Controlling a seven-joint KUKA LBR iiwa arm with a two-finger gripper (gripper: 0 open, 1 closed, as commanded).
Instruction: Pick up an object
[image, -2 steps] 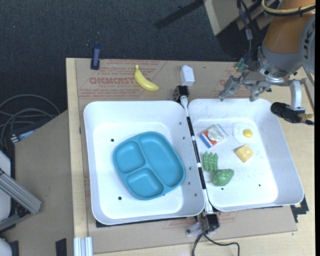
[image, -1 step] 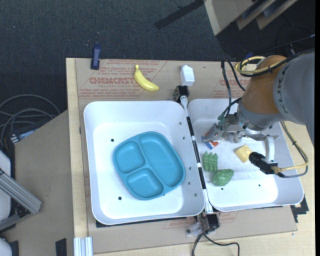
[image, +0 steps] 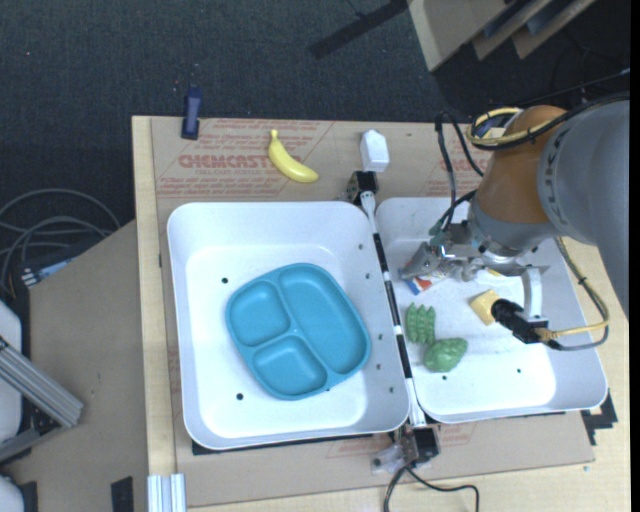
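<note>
Over the right bin (image: 570, 385) my gripper (image: 425, 268) hangs low near its left wall, fingers spread apart and clamped on nothing. Just below lie a small red-and-blue piece (image: 418, 285), two green toys (image: 421, 323) (image: 445, 353) (one ridged) and a yellow block (image: 484, 305). Left bin (image: 200, 240) holds a blue divided plate (image: 295, 328).

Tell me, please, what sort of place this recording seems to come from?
Probably a robotics lab bench for grasping trials: a grey arm reaches over two white bins, toy items like a banana lie about, and loose cables trail nearby.
</note>
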